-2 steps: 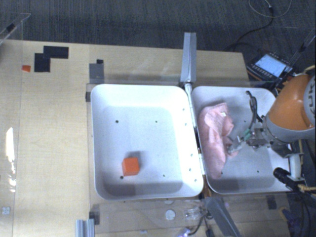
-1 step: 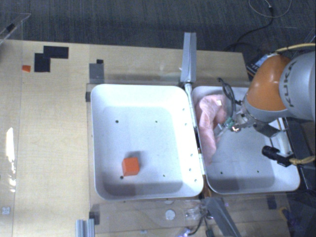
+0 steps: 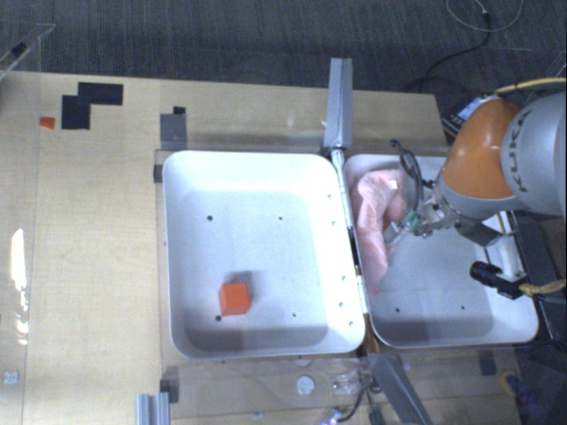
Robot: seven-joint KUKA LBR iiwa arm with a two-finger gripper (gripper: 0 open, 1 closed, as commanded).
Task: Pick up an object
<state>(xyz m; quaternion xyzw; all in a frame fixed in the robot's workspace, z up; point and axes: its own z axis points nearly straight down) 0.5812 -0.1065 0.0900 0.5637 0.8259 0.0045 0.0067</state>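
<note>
A pale wooden tabletop sits in front of a dark grey carpet floor. Some black blocks and a tiny orange bit lie far off at the left corner. Two flat white bins stand side by side on the wood, with a grey metal bar between them at the far side.

The left bin is smooth, shiny plastic with round corners. In it, near the front and a bit to the left, sits a small orange cube. It looks hard, with flat sides and sharp edges. Nothing is touching it.

The right bin holds a pink cloth. The cloth is soft and floppy, bunched up in folds along the bin's left wall.

The grey arm with its round orange band reaches in from the right. Its tool is low over the right bin, just beside the pink cloth, maybe touching its edge. The tip is small and dark, so I cannot tell how it is set or if it has any cloth in it.

I think the job is not done yet. Nothing is lifted up. Both things lie in their bins. The cloth looks like the thing the arm is going for, and the grab and the lift are left to do.
</note>
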